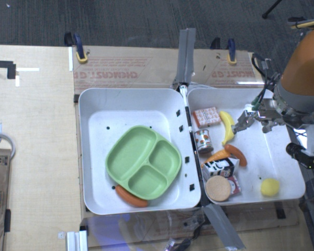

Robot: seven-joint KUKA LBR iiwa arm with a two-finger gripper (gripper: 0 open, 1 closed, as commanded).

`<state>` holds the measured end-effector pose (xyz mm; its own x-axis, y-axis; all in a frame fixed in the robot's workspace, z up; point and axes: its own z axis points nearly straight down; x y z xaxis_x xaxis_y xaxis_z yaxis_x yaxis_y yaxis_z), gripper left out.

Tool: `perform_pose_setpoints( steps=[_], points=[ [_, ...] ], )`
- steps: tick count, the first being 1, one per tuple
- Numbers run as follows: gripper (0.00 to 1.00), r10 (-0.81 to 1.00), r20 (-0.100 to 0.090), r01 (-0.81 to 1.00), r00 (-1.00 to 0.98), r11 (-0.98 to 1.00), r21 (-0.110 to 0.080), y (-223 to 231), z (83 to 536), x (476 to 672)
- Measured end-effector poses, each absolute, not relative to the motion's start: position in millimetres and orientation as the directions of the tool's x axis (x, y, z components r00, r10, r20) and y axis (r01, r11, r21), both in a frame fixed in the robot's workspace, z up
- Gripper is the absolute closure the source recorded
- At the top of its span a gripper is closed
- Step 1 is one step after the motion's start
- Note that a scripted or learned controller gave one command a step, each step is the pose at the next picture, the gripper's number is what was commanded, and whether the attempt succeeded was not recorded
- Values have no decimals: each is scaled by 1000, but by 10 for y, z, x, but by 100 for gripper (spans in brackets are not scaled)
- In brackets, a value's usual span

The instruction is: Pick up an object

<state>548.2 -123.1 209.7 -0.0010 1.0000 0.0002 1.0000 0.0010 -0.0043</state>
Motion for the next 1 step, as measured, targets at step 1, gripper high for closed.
perform_pose_setpoints(
  steps=[1],
  points=[
    [0, 982, 0, 982, -186, 186, -2, -1167, 970, 5938]
  ],
)
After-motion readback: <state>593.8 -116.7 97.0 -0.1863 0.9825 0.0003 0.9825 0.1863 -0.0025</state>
